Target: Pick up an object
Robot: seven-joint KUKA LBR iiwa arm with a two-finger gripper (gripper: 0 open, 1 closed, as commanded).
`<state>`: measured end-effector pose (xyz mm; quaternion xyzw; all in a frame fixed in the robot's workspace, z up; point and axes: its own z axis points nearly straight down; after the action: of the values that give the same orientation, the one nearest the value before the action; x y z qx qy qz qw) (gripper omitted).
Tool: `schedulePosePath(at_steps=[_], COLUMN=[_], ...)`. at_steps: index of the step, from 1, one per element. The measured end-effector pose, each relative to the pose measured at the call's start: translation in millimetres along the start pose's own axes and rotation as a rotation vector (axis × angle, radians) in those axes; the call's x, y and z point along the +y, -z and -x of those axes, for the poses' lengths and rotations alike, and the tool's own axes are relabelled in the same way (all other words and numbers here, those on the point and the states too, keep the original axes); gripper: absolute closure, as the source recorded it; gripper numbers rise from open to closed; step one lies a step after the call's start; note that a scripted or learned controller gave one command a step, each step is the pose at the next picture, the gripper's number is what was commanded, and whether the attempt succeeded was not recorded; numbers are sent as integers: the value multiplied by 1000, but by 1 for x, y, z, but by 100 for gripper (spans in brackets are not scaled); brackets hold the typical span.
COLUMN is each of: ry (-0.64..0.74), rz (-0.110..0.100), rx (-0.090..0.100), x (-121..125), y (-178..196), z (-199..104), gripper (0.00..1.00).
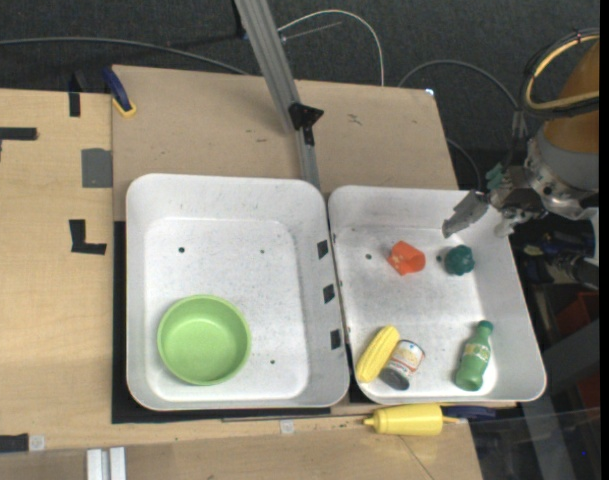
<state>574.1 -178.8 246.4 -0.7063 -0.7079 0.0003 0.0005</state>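
- Camera view, overall: I see two shallow white bins side by side on the bench, the left bin and the right bin.
- Arm: my arm enters from the right, its orange band visible at the upper right edge.
- Gripper: it hangs above the upper right part of the right bin, near that bin's right rim. Whether it is released or clenched I cannot tell at this size; nothing shows between its tips.
- Left bin contents: a green bowl sits upright in the near left corner.
- Right bin, upper part: an orange block lies near the middle, with a dark green ball just beside it to the right, below the gripper and apart from it.
- Right bin, near part: a yellow corn cob lies tilted, touching a small can on its right; a green bottle lies well apart toward the right rim.
- Outside the bins: a yellow bottle lies on its side against the right bin's near rim.
- Background: a grey pole slants down toward the gap between the bins.
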Motion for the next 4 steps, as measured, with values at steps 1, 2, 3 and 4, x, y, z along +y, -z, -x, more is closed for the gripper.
schedulePosePath(at_steps=[1,2,3,4], ry=[1,-1,-1,0], rz=[0,-6,-5,1], rx=[0,0,-1,-3], x=[0,-5,0,0], y=[0,-55,-107,-159], z=[0,-10,-3,-3], gripper=[0,0,0,0])
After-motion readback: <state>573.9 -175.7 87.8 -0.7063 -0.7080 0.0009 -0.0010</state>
